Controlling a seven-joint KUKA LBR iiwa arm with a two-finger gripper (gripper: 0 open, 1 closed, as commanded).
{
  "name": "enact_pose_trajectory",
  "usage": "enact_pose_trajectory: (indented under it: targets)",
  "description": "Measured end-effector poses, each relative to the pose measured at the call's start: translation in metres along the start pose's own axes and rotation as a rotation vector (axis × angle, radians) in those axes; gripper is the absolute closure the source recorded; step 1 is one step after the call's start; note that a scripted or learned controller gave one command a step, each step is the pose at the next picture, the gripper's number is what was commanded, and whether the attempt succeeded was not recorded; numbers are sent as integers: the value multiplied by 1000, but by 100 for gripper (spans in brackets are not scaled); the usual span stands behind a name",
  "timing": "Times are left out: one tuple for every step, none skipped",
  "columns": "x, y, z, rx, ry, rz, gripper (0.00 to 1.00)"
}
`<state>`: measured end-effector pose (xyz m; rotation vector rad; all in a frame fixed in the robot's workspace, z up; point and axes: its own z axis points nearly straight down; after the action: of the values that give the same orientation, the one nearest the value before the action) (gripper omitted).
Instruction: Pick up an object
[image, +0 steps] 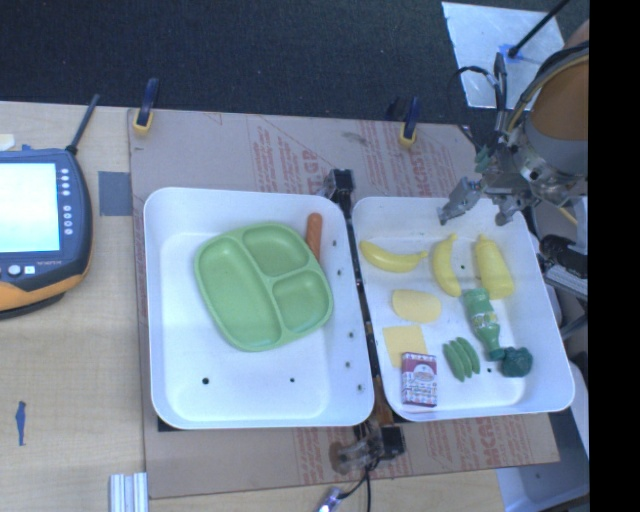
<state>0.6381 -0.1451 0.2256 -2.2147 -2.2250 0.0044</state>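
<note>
Left bin (180, 400): nearest us, it carries the green divided plate (263, 285) with a small orange carrot (314, 236) at the plate's far edge.
Right bin (545, 395): we count bananas (392, 258), a yellow corn cob (493, 267), a green bottle (481, 317) and a red carton (419, 379), all lying loose.
Gripper (484, 203): fingers spread, pinching nothing, poised over that bin's far edge.
Progress: we judge nothing picked; choosing, descending, closing and lifting remain.
</note>
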Motion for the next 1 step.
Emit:
enact_pose_trajectory:
  targets:
    - [-14, 18, 111, 3, -1, 0, 0]
